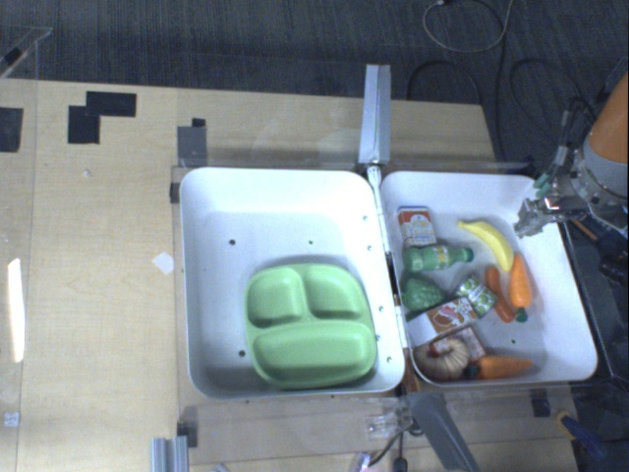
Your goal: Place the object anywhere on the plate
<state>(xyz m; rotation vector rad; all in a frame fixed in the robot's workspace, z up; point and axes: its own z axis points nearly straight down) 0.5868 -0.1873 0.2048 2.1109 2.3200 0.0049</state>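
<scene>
Dark grey carpet (246,28) is stretching across the far side of the room, with black cables (472,18) looping on it at one o'clock. A pale wooden bench (88,264) is filling the rest, bearing black tape marks (98,111) at ten o'clock. Two white bins are sitting side by side on it. The left bin (211,214) is holding a green plate (310,323) with three compartments. The right bin (565,293) is holding toy food at four o'clock: a banana (494,241), a green bottle (437,257), carrots (520,283), small packets (418,226). The arm (604,146) is reaching in at three o'clock, and the gripper (536,214) is hovering over the right bin's far corner, just beside the banana; whether its jaws are parted or closed I cannot tell.
</scene>
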